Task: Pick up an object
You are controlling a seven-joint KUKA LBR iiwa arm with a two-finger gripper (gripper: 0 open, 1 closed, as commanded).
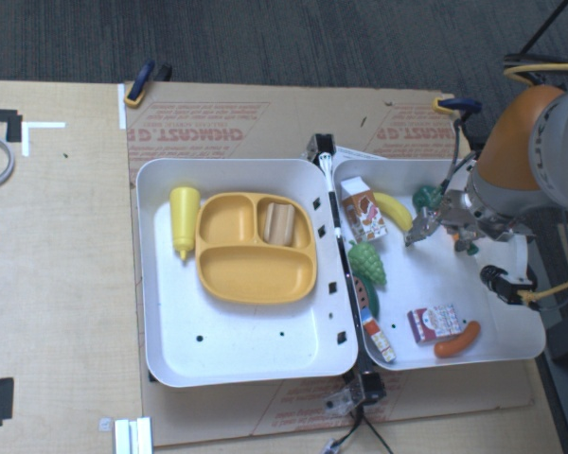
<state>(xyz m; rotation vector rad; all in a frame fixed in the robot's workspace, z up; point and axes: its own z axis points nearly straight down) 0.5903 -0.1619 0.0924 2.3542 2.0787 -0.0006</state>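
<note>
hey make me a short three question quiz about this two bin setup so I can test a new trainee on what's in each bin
1. True or false: the yellow divided tray lies in the right bin.
2. Which item lies nearest the front right corner of the right bin? A. banana B. hot dog C. mustard bottle
3. Fill in: the gripper hangs over the ___ bin.

Key:
1. False; the tray lies in the left bin, with the mustard bottle beside it.
2. B; the hot dog lies next to a small red and white packet.
3. Right, close to the banana.
</note>
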